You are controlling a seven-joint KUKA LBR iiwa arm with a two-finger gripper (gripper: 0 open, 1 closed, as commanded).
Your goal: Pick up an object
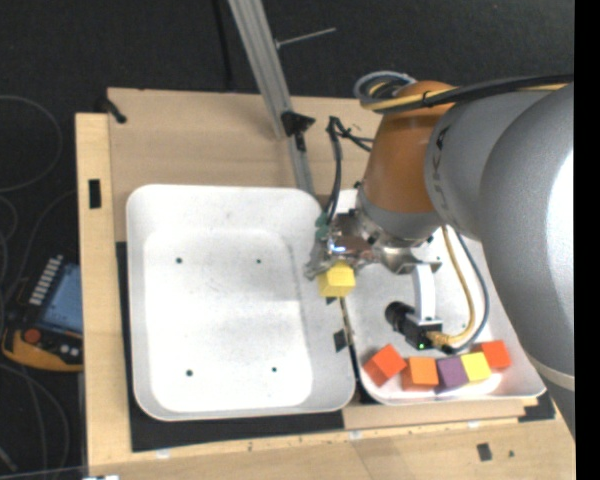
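Observation:
My gripper (336, 268) hangs over the seam between the two white bins, below the arm's orange band. A small yellow block (337, 281) sits between its fingers, lifted above the right edge of the left bin (220, 303). In the right bin (460, 388), a row of blocks lies along the front wall: a red-orange one (384, 364), an orange one (421, 371), a purple one (450, 372), a yellow one (476, 368) and another red-orange one (496, 355). The arm hides most of the right bin.
A slanted metal pole (270, 78) rises behind the bins. A black cable clip (412, 325) and hoses dangle from the wrist above the right bin. A teach pendant (45, 318) and cables lie off the bench at the left.

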